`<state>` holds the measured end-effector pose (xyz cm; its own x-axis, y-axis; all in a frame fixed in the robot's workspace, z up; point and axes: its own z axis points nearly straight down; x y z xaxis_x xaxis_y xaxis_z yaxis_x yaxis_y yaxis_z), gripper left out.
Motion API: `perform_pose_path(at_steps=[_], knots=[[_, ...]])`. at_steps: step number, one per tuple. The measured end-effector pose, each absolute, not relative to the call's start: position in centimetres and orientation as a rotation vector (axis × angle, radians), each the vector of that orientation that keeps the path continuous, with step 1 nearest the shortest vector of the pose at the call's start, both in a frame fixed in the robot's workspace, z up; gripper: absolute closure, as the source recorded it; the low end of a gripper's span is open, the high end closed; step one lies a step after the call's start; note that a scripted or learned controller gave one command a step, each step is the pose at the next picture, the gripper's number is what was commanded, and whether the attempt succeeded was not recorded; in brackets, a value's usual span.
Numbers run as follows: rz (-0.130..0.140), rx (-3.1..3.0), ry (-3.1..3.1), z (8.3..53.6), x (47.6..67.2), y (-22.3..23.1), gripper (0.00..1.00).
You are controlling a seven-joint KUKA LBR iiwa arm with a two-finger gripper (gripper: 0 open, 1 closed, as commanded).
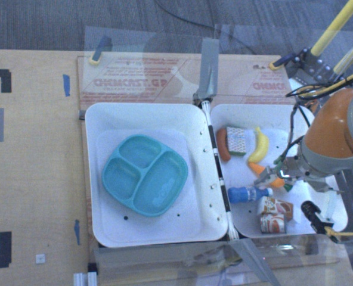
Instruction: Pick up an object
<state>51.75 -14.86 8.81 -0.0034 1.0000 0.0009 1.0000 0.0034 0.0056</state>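
Note:
The right bin (242,228) holds several items. A reddish sausage (223,144) lies at its left, next to a small green-and-white packet (236,140) and a yellow banana (259,146). Lower down lie a blue bottle (245,193) and a brown-and-white carton (273,214). An orange carrot (262,170) lies in the middle. My gripper (279,175) hangs low over the carrot's right end, just above the bottle's cap. I see nothing clearly between its fingers.
The left bin (99,121) carries a teal divided plate (144,174). A ridge (215,177) separates the two bins. The grey arm with its orange band (334,130) reaches in over the right bin's right side.

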Motion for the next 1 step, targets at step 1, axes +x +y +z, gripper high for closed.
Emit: perform_pose_path(at_steps=[1], knots=[[0.012,2.220,2.210,9.90,51.83,-15.24,1.00]])
